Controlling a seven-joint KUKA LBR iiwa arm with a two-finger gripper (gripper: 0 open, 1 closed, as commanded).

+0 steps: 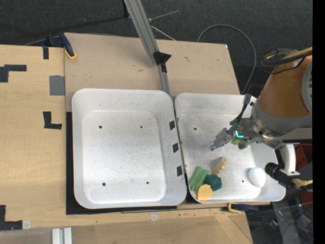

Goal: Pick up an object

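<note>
In the right bin, several small objects lie near the front edge: a tan lump, a light green piece, a dark green piece, a yellow piece and a white ball. My gripper hangs over the middle of the right bin, just above and behind the tan lump, with its fingers pointing left. Nothing shows between the fingers.
The left bin sits beside the right one, joined by dark clips along the middle. A slanted metal pole rises from the bench behind the bins. The arm's orange band fills the right side.
</note>
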